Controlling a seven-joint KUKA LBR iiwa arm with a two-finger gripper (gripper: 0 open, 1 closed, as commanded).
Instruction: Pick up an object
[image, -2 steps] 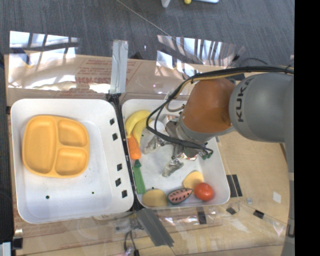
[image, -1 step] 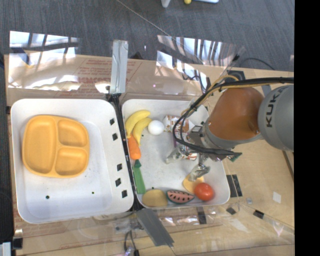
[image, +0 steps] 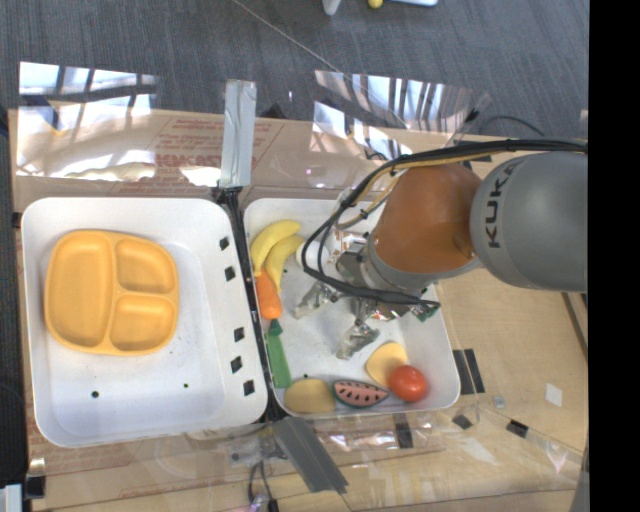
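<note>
At far left, 1 white bin (image: 40, 400), with an orange tray (image: 110, 292) of 3 compartments lying flat in its upper left part. Just right of it, touching along a black seam, the 2nd bin (image: 320, 355), home to all the toy food. Along that bin's left wall, from top to bottom: 2 bananas (image: 272, 245) side by side, a carrot (image: 268, 297) just below them, then a green stick (image: 277, 358) lying lengthwise against the wall. At the bottom edge, a yellow lump (image: 310, 396) near the green stick's lower end. Over the bin's middle, the gripper (image: 335, 318), lowered close to the white floor, its 2 silver fingers (image: 352, 338) spread apart with nothing pinched between them, only bare floor. Near the lower finger, a yellow wedge (image: 387, 360); below it, a melon slice (image: 360, 393) next to the yellow lump; at the wedge's right, touching it, a tomato (image: 408, 382). Above the gripper, black cables (image: 330, 230) looping over the orange band (image: 425, 220), and further right the grey arm (image: 530, 220), reaching in from the right edge.
</note>
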